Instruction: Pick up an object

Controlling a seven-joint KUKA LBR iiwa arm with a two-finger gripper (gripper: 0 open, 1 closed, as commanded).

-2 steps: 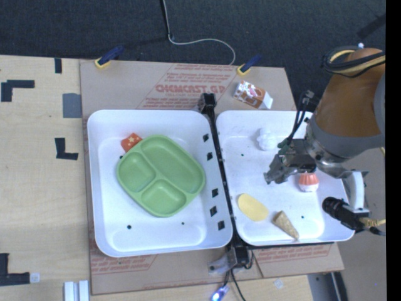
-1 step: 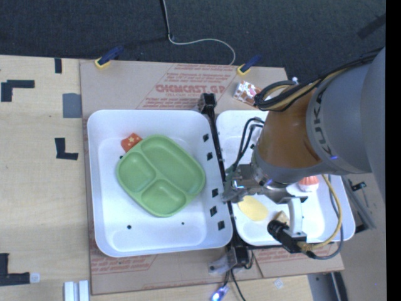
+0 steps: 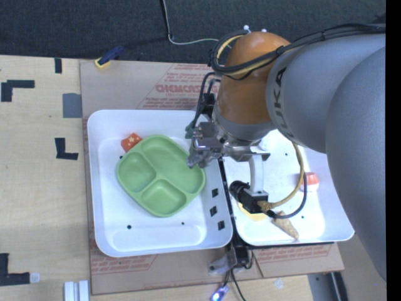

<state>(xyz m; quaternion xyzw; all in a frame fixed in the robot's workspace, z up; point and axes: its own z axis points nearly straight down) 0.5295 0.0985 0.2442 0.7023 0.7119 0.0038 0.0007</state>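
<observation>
My arm [image 3: 326,99] looms closest. Its gripper [image 3: 199,148] sits at the green plate's [image 3: 160,175] right rim; I can't tell its grip, so nothing looks lifted yet.

Wooden bench [image 3: 37,187] under cardboard sheet [image 3: 125,86] (two white bins [image 3: 103,187] atop, side by side)

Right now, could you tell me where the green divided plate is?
The green divided plate lies in the left bin, toward its back right, with a small orange block touching its upper-left edge.
</observation>
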